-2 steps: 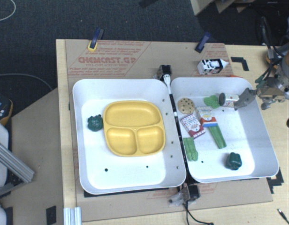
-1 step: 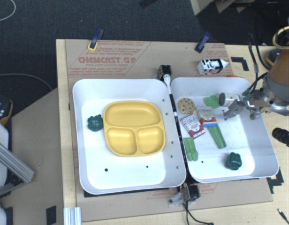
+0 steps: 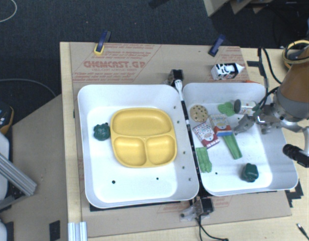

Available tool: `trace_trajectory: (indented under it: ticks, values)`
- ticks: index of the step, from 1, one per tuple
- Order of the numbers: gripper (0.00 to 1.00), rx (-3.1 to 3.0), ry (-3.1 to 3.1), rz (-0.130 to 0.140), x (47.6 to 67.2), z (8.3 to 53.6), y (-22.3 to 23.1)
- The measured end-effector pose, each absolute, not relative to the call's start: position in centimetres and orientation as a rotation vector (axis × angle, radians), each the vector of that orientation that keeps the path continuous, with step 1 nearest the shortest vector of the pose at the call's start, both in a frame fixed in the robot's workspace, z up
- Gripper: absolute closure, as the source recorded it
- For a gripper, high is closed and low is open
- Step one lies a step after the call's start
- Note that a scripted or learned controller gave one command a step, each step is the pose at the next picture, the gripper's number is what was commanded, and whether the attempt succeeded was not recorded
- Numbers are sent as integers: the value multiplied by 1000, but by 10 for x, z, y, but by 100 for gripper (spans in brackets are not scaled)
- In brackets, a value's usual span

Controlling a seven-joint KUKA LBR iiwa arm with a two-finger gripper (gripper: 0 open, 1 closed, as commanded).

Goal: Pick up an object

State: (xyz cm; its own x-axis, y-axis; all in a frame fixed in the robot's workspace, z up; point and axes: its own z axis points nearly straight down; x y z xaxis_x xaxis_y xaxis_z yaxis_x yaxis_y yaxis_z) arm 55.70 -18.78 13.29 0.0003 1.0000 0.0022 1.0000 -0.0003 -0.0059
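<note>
Yellow tray (image 3: 143, 137) — left bin (image 3: 89, 149).

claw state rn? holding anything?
Claw: over the right bin, above the green pieces; open or shut cannot be told, no object visibly between its fingers.

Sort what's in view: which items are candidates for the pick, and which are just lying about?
Pick candidates, right bin, near the gripper:
- cookie
- red-and-white packet
- green strip
- green piece by the divider
- dark green lump

Lying about:
- yellow divided tray, left bin
- dark green lump beside it
- black-and-white box on the bench
</note>
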Motion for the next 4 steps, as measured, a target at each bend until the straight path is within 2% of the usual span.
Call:
trace_trajectory:
  ticks: [1,2,4]
  values:
    - [0,-2222,-2218,-2,558,84,-187]
    - [100,-2227,-2225,-6,560,98,-188]
    - [100,-2228,-2229,-6,550,221,-197]
